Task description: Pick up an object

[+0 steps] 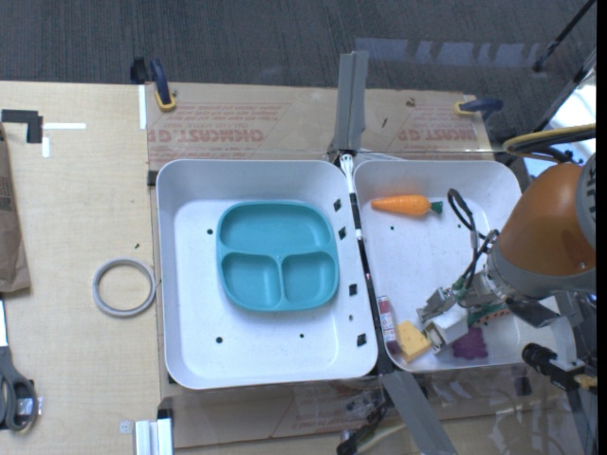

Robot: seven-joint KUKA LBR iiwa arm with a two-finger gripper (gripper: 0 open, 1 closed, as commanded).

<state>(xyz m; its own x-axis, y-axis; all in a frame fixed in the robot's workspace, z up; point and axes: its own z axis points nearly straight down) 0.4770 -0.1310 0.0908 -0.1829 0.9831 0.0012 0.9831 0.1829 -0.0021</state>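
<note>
In the right bin (493, 173) my gripper (434, 318) hangs low over the front part, at the end of the grey arm with the orange band (555, 221). It is open, and I see nothing between its fingers. A yellow wedge-shaped block (410, 341) lies just left of and below the gripper, close to the lower fingertip. A purple object (469, 346) sits on the bin floor to the gripper's right, partly under the wrist. An orange carrot (402, 205) with a green top lies at the back of the same bin, well apart from the gripper.
The left bin (180, 282) holds a teal divided plate (278, 255). A small red-and-white packet (384, 311) lies along the right bin's left wall. A grey ring (124, 286) and scissors (17, 396) lie on the bench to the left.
</note>
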